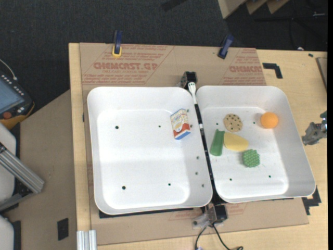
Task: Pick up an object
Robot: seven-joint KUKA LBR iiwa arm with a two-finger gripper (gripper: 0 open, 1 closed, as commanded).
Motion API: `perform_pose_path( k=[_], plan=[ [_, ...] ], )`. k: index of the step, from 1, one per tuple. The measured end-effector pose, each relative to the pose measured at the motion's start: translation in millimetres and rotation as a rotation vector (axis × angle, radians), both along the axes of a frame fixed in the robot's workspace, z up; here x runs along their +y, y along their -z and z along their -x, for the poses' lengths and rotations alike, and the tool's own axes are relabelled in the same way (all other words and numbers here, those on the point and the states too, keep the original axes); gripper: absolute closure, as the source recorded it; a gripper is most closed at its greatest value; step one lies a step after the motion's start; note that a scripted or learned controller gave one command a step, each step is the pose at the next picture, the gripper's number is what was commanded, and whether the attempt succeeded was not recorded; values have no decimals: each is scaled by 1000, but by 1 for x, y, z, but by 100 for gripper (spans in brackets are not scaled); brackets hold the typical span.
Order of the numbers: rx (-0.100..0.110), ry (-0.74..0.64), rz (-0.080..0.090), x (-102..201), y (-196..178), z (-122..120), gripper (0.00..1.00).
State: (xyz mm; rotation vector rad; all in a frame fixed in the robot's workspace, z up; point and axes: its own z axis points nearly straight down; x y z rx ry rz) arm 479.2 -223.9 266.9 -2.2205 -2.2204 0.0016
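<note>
In the left bin (130,191) a small white, red and blue carton (180,124) leans near the right wall. The right bin (260,189) holds a round brown cookie (233,122), an orange ball (269,120), a green stick (217,142), a yellow lump (237,142) touching the stick, and a bumpy green piece (251,158). At the view's right edge, just outside the right bin's rim, a grey metal part of my gripper (315,131) pokes in, well apart from every object.
Both bins rest on a brown cardboard sheet (156,61) held by two blue clamps (117,41) at the back. A black bracket (188,79) sits between the bins at the far side. Cables trail off the front edge (210,223).
</note>
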Motion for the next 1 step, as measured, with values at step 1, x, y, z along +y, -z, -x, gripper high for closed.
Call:
perform_pose_path(
  k=[1],
  plan=[
    [-6,-1,3,0,-11,-1,100]
  ],
)
